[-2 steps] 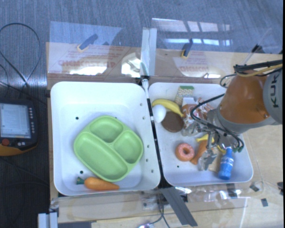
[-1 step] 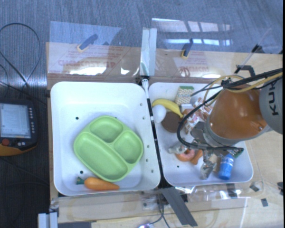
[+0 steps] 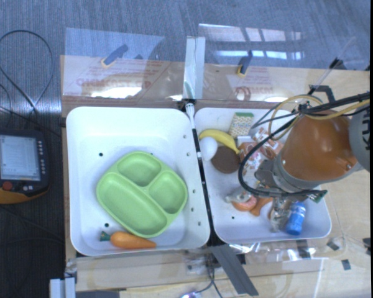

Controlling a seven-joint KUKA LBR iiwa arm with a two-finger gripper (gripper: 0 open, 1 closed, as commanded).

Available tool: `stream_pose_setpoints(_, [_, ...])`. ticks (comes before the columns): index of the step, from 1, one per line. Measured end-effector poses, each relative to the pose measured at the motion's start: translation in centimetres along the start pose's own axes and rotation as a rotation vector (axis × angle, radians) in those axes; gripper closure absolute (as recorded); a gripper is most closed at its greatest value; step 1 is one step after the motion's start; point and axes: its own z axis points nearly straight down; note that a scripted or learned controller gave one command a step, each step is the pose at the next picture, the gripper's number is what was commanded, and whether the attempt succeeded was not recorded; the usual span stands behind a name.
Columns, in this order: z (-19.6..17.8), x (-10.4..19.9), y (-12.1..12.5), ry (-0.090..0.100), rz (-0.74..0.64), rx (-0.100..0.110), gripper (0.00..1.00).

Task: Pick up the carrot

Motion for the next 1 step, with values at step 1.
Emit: stream_pose_setpoints(1, [-0.03, -0.27, 1.09, 0.002, 0.076, 0.004, 0.00])
